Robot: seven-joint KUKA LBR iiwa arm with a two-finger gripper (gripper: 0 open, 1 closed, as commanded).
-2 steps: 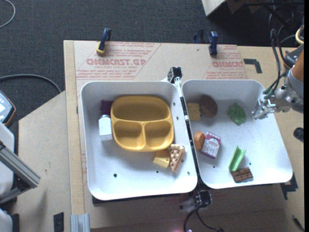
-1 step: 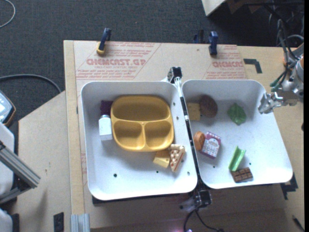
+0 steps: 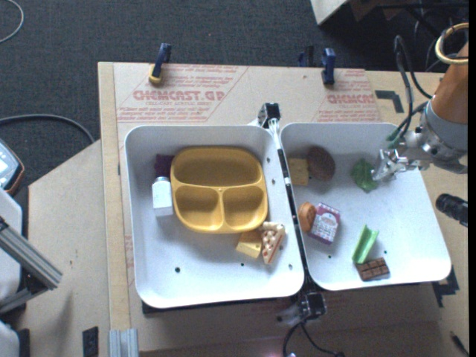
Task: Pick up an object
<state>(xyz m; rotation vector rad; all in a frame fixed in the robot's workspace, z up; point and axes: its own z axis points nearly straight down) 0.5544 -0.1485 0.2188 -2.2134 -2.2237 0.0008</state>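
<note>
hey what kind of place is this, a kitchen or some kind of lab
Most likely a robotics lab, not a kitchen. A robot arm reaches over two white bins of toy food and a yellow divided tray, on a board clamped to a bench, with cables on dark carpet.

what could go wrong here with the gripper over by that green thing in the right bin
The gripper sits beside the green piece, close to the right bin back wall: it may nudge the piece aside or against the wall rather than grasp it. The piece looks small and irregular, so it could slip.
</note>
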